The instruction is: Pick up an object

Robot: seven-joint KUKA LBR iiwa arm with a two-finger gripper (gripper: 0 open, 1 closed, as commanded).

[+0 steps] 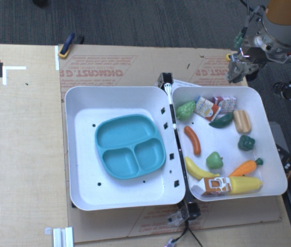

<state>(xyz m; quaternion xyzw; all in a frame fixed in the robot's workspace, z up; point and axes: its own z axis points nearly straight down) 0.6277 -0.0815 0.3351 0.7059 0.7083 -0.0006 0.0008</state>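
Observation:
My gripper point(236, 74) hangs above the far edge of the right bin point(269, 138), just behind its rim, with nothing visible between its fingers. Inside that bin lie toy foods: a green lettuce piece point(185, 109), a small carton point(204, 107), a red-white pack point(224, 104), a dark green pepper point(221, 120), a hot dog bun point(242, 121), a red sausage point(192, 139), a green broccoli point(246, 143), a green apple point(214, 160), a carrot point(245, 167), a banana point(198, 168), a yellow bottle point(244, 184) and an orange juice box point(215, 186).
The left bin point(78, 138) holds a turquoise divided plate point(130, 145). Both bins rest on cardboard point(109, 68) over a wooden bench. A blue and yellow tool point(66, 44) lies at the bench's far edge.

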